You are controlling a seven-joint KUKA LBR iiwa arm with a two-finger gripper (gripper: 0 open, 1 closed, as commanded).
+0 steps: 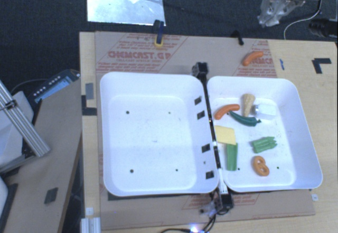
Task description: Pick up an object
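camera view: arm parked high, nothing picked yet

camera view, looking down at a slant. gripper sits at top right, well off the tabletop, over dark floor beyond the bench edge. whether the jaws are open or shut i cannot tell; the end is pale and blurred. nothing visible held in them.

left bin holds no objects. right bin carries the lot: orange sausage, tan cone-shaped piece, dark green curved pod touching the sausage's end, white block just beside the cone, yellow slab with a green stick at its lower edge, green bundle, pretzel. a second orange sausage lies outside the bins on the cardboard, near the right bin's far rim.

risks, judged from this layout:
- the cluster of sausage, pod, cone and white block is tight; a descent there could nudge neighbours or pinch two at once.
- yellow slab lies flat against the divider wall; jaws may scrape past without purchase.
- pretzel and green bundle stand apart, likely the cleaner targets.
- white block on white bin is low in contrast, easy to misplace.
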